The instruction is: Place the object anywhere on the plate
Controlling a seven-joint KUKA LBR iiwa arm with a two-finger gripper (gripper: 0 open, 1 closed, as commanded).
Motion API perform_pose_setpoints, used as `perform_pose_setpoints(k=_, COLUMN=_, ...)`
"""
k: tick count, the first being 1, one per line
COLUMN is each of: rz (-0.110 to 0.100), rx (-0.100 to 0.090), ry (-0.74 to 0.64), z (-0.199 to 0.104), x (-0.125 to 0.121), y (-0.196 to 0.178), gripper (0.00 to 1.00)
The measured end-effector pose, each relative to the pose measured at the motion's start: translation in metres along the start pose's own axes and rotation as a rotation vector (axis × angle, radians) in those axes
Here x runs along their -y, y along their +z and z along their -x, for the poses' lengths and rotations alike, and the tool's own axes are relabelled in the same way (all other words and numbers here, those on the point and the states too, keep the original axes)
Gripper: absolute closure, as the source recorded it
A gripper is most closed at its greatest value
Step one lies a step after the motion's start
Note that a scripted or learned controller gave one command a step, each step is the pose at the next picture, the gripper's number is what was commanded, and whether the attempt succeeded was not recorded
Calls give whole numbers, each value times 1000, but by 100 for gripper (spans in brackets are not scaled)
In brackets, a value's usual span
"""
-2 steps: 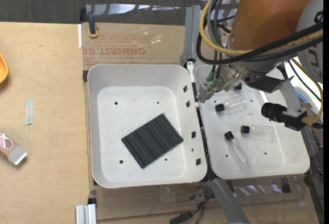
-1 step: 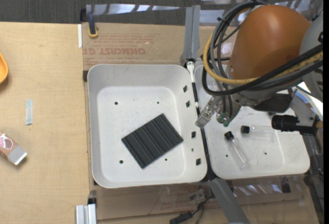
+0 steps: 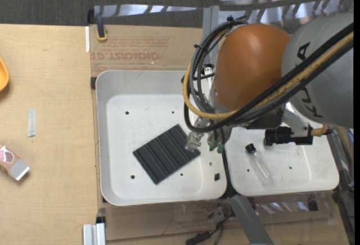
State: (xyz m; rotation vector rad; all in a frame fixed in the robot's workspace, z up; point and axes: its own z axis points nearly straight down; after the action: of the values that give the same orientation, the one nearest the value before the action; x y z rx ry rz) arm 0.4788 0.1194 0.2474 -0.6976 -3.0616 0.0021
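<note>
A grey KUKA arm (image 3: pixel 315 64) with an orange band (image 3: pixel 250 67) reached over two shallow white bins on the tabletop (image 3: pixel 45 182). Its jaws (image 3: pixel 195 141) hung at the upper right corner of a dark ribbed plate (image 3: pixel 164 154), which lay flat and askew in the left bin (image 3: pixel 112 98); whether they were spread or closed could not be told. The object, a clear vial with a black cap (image 3: pixel 257 162), lay in the right bin (image 3: pixel 315 176), apart from the plate.
</note>
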Motion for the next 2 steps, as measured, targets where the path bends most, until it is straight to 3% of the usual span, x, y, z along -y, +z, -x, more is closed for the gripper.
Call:
perform_pose_setpoints(k=1, rz=1, rx=2, ry=-194, z=81, x=22, y=29, gripper=100)
perform_pose_setpoints(k=2, rz=3, rx=5, ry=-878, z=71, x=-1, y=-42, gripper=100)
